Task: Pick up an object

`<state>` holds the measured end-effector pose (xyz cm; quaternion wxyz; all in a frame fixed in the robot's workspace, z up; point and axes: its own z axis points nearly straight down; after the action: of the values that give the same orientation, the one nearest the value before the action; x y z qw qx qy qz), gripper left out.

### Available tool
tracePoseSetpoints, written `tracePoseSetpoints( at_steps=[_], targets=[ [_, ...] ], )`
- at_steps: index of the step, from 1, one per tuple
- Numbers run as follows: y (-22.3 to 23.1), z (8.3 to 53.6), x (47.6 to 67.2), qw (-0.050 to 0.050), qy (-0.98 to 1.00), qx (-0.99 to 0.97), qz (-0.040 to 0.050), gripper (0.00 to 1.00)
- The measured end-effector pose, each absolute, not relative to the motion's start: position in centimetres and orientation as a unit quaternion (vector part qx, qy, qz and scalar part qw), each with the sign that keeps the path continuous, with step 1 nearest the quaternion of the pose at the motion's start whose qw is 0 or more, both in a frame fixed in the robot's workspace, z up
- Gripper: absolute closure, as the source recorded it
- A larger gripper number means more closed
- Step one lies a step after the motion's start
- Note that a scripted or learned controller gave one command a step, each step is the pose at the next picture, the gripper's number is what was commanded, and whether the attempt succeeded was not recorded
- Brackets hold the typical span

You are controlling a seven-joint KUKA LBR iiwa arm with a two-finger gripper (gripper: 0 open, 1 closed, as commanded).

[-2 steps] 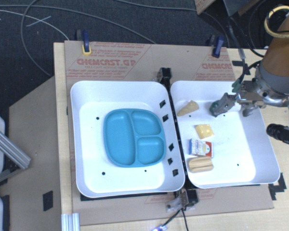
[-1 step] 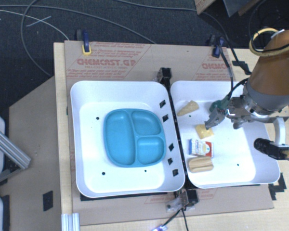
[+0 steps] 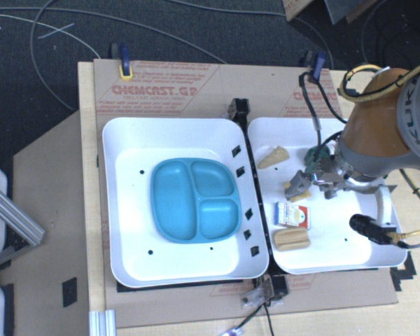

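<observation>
- Gripper [image 3: 302,185] sits low in the right bin [image 3: 336,257]; can't tell whether it's grasping anything, too small and dark.
- Carton [image 3: 292,215] just below it, tan block [image 3: 292,239] further below, wedge [image 3: 273,157] up-left.
- Risk: things crowd together, so it may nudge the carton or clip the block instead of grabbing cleanly.
- Blue plate [image 3: 195,199] far left in the other bin.
- Arm's bulk hides the bin floor to the right.
</observation>
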<state>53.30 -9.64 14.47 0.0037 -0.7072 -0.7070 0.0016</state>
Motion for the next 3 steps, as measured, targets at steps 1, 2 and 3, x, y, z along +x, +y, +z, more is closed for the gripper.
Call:
tracePoseSetpoints(
  at_steps=[1,2,3],
  targets=[
    [-9.7,8.6,53.7,0.002,-0.707,-0.707,-0.0027,0.00],
    [-9.6,10.2,54.0,-0.002,-0.707,-0.707,-0.0060,1.00],
    [-9.3,16.5,53.7,-0.002,-0.708,-0.707,-0.0016,1.00]
  ],
)
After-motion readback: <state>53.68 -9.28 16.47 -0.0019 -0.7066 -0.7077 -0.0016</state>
